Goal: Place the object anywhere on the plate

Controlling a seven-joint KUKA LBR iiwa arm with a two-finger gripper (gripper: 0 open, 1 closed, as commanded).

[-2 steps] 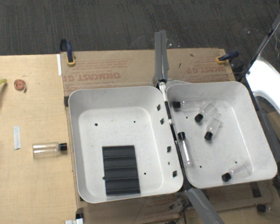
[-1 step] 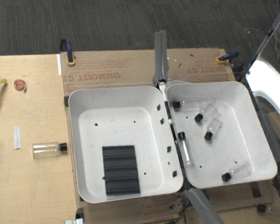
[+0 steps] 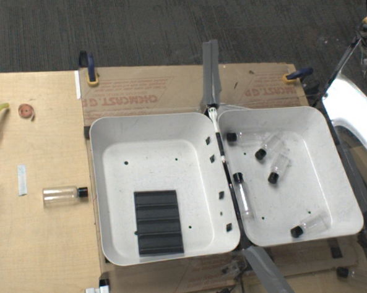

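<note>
Lying loose in the right bin (image 3: 333, 164), vials (image 3: 279, 166); gripper state cannot be told.

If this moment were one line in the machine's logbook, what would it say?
plate: dark ribbed plate in left bin | objects: clear vials in right bin | placed: none | bench: spare vial

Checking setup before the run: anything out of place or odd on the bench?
One clear vial lies on its side on the bench, left of the left bin and outside both bins. The others lie scattered in the right bin. Nothing looks spilled or broken.
</note>
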